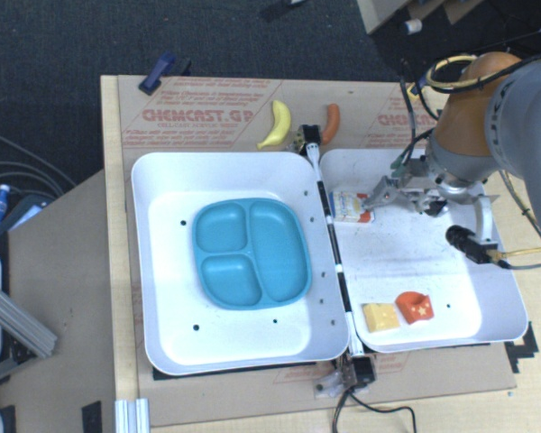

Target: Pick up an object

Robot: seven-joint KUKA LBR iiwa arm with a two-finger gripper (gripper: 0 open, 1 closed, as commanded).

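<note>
Gripper (371,207) low in right bin (487,332), at its left wall, tips touching a small white packet (344,206); can't tell open or closed. Yellow block (380,316) and red block (415,306) near front edge, well apart from it.

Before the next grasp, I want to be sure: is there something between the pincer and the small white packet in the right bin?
Nothing visible. The pincer is right at the white packet, near the right bin's left wall. The yellow block and red piece lie apart, near the front.
</note>
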